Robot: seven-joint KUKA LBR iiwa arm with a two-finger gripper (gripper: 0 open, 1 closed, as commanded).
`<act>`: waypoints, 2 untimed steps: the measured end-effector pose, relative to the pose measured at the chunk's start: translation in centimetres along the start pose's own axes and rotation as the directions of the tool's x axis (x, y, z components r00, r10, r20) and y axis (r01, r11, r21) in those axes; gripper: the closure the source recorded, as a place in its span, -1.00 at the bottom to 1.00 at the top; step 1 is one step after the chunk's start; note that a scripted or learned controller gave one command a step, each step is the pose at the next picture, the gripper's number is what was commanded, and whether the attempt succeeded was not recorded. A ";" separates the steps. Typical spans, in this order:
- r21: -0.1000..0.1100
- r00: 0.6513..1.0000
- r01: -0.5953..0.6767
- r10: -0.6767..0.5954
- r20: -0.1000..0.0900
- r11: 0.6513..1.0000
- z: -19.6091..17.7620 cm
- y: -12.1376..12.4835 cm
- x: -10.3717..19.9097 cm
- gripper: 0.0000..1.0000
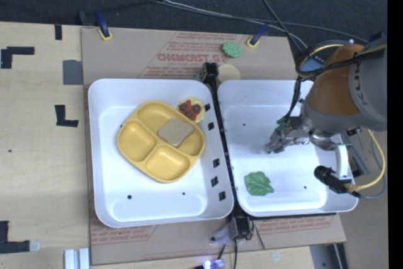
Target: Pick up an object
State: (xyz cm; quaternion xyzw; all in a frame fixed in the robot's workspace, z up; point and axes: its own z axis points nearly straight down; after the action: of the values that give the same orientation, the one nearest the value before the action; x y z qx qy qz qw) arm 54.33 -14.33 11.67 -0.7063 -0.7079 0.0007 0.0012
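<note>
Plainly, from the fixed camera above, the arm (343, 88) reaches in from the right and its pincer (277, 143) sits low in the right bin (252, 94), over bare white floor near the middle; whether it is open or closed I cannot tell, since the tips blur into a dark grey cluster, and nothing is visible between them. The nearest thing to pick is the green leaf (258, 184), lying flat on the floor of the same bin, toward the near wall and apart from the pincer. In the left bin (107, 97) a yellow divided tray (141, 142) holds a tan square (175, 131), with a small red and dark piece (191, 109) at the tray's far corner.

As I judge it, the main risk is closing on nothing: the pincer stands off from the leaf, so a descent from this spot meets only bin floor. The leaf also looks thin and flat, so the tips could skate over it or push it against the wall rather than catch it. A cable (352, 186) loops close beside the arm and might snag on a sweep
</note>
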 end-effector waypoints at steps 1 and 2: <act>-0.005 1.000 -0.002 0.002 0.002 1.000 -4.2 0.1 -0.3 1.00; -0.007 1.000 -0.001 0.001 0.002 1.000 -9.6 0.3 -0.3 1.00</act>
State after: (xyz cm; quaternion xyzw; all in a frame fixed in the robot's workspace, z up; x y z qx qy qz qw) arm 54.61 -14.62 21.22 -0.7065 -0.7077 -0.0012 -0.0022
